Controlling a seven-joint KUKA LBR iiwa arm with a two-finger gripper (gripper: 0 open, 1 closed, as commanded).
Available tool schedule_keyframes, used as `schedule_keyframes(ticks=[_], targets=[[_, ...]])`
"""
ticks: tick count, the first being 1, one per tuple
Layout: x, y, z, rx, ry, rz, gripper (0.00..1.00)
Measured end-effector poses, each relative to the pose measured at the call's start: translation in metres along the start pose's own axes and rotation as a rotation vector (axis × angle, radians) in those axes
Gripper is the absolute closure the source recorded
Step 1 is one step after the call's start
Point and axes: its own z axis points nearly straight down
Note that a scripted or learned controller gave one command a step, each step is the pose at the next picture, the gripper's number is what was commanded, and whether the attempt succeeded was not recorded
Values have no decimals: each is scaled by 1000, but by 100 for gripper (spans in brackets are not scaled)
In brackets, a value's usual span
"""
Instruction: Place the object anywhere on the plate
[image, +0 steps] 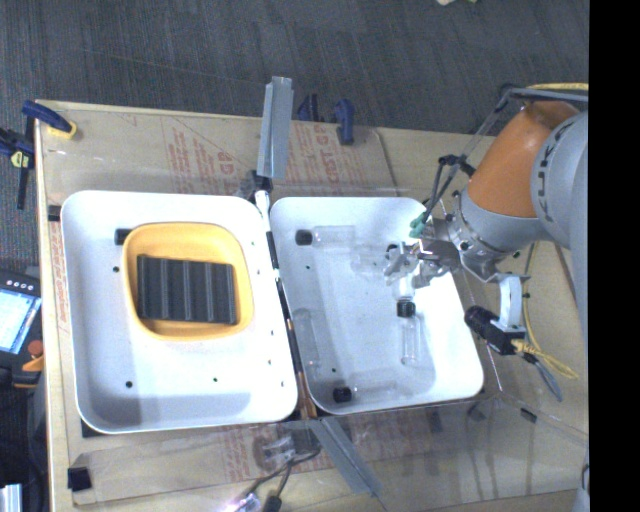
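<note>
bins (90, 400): smooth white plastic | plate (185, 240): glossy yellow, dark ribbed centre | bench (180, 150): matt printed cardboard

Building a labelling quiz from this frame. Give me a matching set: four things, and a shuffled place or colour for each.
Things:
1. yellow rounded plate with a dark ridged centre
2. clear plastic tube with a black cap
3. pincer
4. orange band on the grey arm

Places:
A. above the wrist, right of the bins
B. in the left white bin
C. lying in the right white bin
D. over the right bin's upper part

Pairs: 1-B, 2-C, 3-D, 4-A
</note>
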Motion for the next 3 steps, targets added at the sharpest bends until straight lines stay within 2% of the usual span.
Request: schedule_keyframes(ticks=[1, 2, 3], targets=[[74, -3, -14, 1, -1, -184, 100], [135, 12, -14, -1, -2, -279, 100], [196, 30, 22, 3, -2, -464, 100]])
